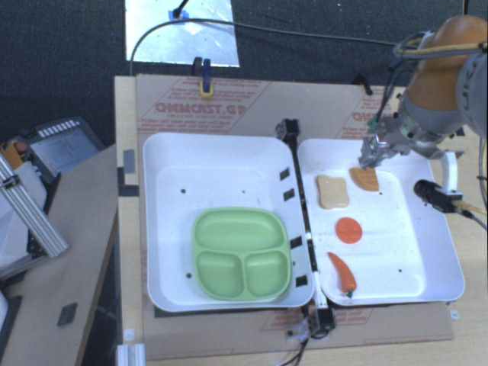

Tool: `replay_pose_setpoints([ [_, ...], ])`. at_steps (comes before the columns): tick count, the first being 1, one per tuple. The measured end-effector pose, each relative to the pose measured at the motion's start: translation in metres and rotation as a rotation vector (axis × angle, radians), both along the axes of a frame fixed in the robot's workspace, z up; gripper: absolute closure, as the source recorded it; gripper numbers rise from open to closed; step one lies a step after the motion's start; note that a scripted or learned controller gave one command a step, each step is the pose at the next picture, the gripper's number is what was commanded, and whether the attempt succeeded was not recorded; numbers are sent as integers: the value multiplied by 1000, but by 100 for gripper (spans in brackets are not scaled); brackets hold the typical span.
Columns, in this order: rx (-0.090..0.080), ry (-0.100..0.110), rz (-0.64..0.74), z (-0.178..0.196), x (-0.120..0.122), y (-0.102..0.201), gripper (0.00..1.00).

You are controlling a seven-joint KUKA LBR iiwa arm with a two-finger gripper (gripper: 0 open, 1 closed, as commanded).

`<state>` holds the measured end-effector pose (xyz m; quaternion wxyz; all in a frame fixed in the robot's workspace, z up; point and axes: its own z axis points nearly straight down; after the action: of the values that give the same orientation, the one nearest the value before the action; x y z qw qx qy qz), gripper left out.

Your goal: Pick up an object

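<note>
White plastic made up two shallow bins on the worktop. One green divided plate [242, 253] lay in the left bin [164, 166]. Four items sat in the right bin [435, 273]: one bread slice [332, 191], one red disc [349, 230], one red pepper [342, 272] and one orange cracker [365, 179]. One gripper [371, 155] hung directly over the cracker; its state I cannot tell.
</note>
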<state>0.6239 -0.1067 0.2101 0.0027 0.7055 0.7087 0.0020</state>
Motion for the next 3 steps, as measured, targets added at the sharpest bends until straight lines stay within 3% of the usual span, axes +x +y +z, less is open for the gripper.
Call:
replay_pose_setpoints([
  [3, 2, 5, 4, 14, -5, 160, 100],
])
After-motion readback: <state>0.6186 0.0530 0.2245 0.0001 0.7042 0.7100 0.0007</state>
